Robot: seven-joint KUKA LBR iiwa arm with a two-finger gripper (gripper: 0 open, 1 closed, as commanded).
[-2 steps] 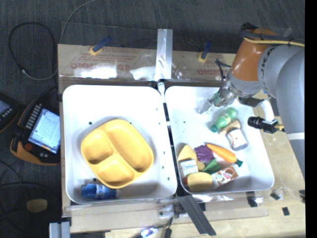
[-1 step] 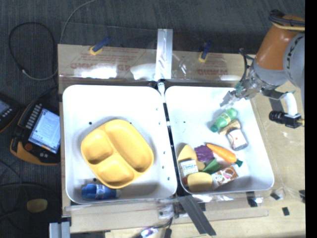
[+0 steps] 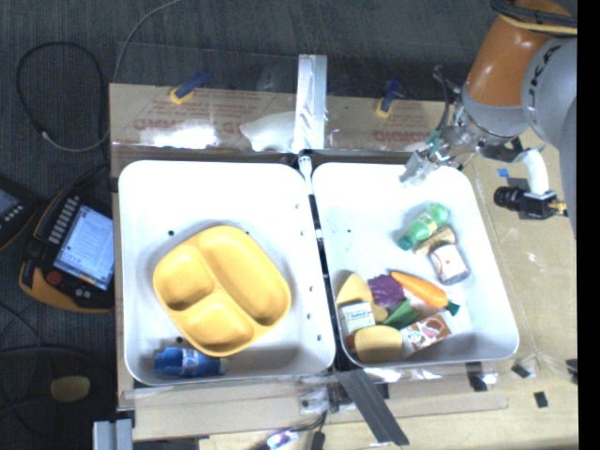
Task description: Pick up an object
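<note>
The gripper [image 3: 418,169] hangs at the upper right of the frame, over the top rim of the right bin [image 3: 487,242]; whether it is open or closed I cannot tell, and nothing shows in its grasp. No pick has begun, by the look of it.

The candidates lie in the right bin, toward the lower right of the frame: a green bottle [image 3: 423,227] nearest the gripper; a small can [image 3: 448,261] just below it; a carrot [image 3: 419,289] lying across a purple piece [image 3: 384,289]; a yellow wedge [image 3: 353,294] and a yellow lump [image 3: 379,342] at the bottom, packed close with a red packet [image 3: 429,330].

The bottle seems the best target; it stands apart from the heap, looks light and stiff like toy plastic, though rounded and probably slippery; a grip across its narrow middle should hold. The carrot is tapered and may squirt out; the heap risks nudging neighbours.

In the left bin [image 3: 141,242] sit a yellow tray [image 3: 220,289] and a blue item [image 3: 187,362]; the tray is too broad to grasp.
</note>
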